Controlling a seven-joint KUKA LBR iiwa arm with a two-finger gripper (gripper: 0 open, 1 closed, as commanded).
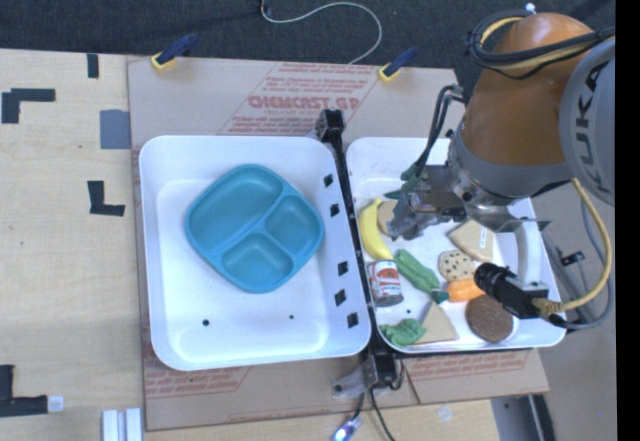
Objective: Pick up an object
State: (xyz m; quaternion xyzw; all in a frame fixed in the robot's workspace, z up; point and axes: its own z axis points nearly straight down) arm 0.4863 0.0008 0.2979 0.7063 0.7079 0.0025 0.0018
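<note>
The right bin (375, 157) holds several toy foods. A yellow banana (372, 229) lies along its left wall, with a small can (386, 282) below it. A green pod (416, 270) lies beside the can, and further right are a speckled cookie (453, 264) and an orange piece (462, 290). A brown disc (490, 320) and a green leaf (403, 333) rest near the front wall. My gripper (412, 213) hangs low over the bin, just right of the banana and above the green pod. The wrist hides the bin's far right part.
The left bin (160, 179) holds a blue three-part plate (255, 226). A black divider (340, 219) separates the bins. A tan wedge (476, 242) lies under the wrist. Black cables (520, 301) hang from the arm over the front right corner.
</note>
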